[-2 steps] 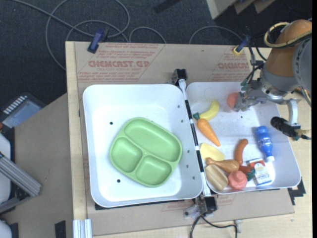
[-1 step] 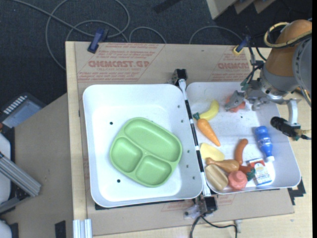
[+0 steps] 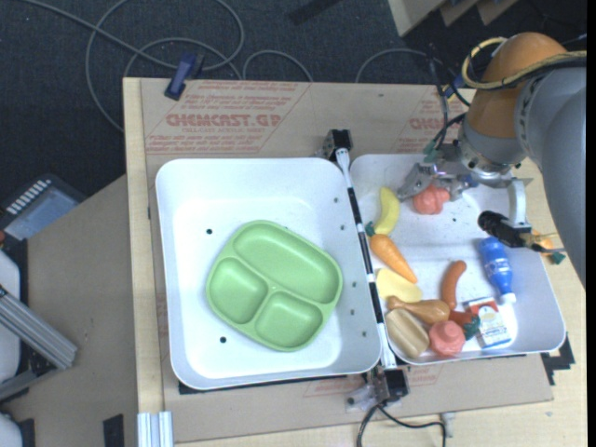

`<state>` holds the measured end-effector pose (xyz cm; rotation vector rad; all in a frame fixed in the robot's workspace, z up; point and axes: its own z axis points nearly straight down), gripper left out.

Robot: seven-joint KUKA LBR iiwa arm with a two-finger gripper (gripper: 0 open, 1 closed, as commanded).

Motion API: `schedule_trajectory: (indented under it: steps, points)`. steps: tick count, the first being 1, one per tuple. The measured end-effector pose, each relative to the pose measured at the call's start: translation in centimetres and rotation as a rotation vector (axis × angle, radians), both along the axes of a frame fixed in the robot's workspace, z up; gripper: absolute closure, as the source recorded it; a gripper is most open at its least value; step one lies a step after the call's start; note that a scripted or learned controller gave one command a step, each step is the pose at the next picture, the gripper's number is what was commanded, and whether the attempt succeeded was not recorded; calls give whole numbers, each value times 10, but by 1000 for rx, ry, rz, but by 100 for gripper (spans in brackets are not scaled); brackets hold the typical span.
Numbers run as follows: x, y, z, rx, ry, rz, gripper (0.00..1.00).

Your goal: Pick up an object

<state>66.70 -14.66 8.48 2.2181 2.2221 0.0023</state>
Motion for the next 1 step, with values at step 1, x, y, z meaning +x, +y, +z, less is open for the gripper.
schedule_trajectory:
  steps: [1]
  points:
    - [1, 0, 11, -3, -4, 1, 100]
